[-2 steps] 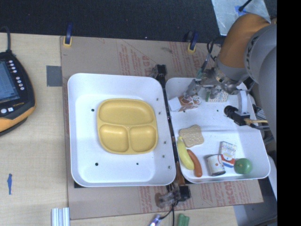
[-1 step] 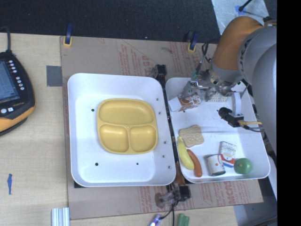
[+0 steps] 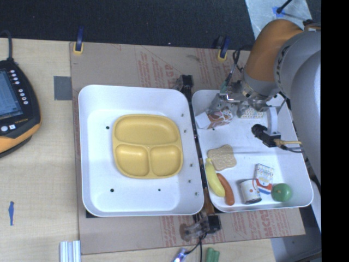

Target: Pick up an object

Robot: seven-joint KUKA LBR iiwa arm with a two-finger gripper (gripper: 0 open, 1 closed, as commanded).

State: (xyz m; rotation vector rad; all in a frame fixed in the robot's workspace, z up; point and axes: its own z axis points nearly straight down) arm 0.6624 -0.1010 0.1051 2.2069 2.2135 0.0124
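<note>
From the camera above the bench, we see two white bins side by side. The left bin [image 3: 98,146] has a yellow plate [image 3: 147,145] with three parts lying in it. The right bin [image 3: 289,165] has lots of little things in it.

The arm [image 3: 272,48] reaches in from the right. Its gripper [image 3: 232,96] hangs over the far end of the right bin. We cannot tell if it is open or closed (it is too small and dark to make out), and we see nothing held in it.

Just beside the gripper, in the far left corner of that bin, lies a crinkly packet [image 3: 219,117] with red and white on it. We think this is the thing to pick up, since it is the closest.

It looks light and soft, and it would likely bend and crumple when squeezed. The skin may be slippery too. We would grab it across the puffy middle, not by a thin edge.

Nearer to us sit a piece of bread [image 3: 222,157], a banana [image 3: 214,180], a sausage [image 3: 226,189], a can [image 3: 250,191], a small carton [image 3: 264,173] and a green fruit [image 3: 281,192].
</note>
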